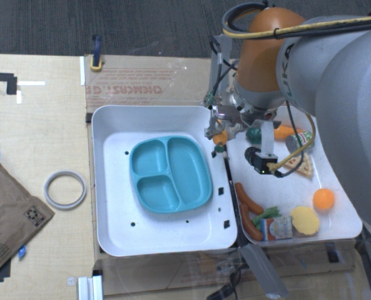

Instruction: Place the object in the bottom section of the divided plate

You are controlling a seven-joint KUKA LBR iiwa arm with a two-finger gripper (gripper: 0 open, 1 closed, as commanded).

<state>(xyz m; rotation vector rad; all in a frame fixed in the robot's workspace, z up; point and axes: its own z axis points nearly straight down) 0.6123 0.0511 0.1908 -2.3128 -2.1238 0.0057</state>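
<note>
Camera view leaves the gripper (220,133) half hidden under the wrist, finger state unclear, beside the divided plate (171,174).

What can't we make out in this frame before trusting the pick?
- Gripper: the arm's wrist hangs over it in the camera view, so finger state and any held object can't be judged.
- Items under the arm in the right bin: a green thing and an orange one are partly covered.
- Small orange bit below the gripper: too small to identify.
- Divided plate: fully visible.
</note>
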